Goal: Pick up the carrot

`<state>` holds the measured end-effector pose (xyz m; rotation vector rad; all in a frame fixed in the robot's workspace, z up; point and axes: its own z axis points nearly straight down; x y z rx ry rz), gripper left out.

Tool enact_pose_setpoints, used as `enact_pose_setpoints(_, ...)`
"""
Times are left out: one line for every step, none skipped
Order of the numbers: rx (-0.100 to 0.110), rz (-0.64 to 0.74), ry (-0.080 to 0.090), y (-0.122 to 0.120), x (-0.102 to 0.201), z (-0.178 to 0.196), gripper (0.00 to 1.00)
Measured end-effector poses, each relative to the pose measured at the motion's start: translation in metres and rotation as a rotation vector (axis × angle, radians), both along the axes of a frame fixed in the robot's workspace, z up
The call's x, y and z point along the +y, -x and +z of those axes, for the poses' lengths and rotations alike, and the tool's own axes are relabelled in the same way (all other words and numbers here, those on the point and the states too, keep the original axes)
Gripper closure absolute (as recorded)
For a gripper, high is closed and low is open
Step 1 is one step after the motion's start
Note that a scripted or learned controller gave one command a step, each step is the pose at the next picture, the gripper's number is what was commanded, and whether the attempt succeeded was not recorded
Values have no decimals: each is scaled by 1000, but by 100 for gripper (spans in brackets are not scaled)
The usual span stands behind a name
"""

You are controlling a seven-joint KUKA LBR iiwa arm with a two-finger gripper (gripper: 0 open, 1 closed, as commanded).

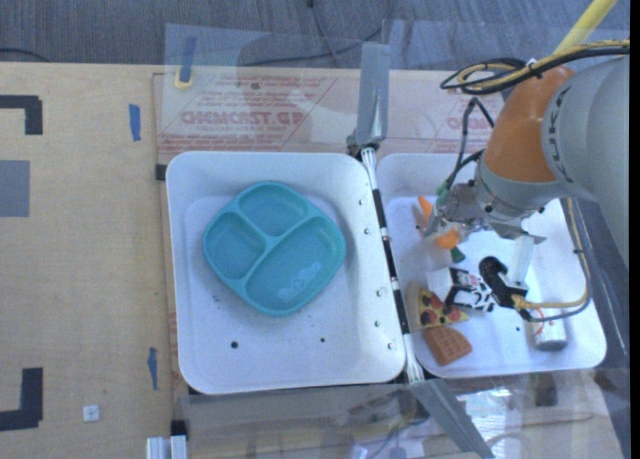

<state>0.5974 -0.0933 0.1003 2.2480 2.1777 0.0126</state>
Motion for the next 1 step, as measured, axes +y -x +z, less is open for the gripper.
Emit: enact_pose_setpoints(14,-339,-4,7,19,84,100)
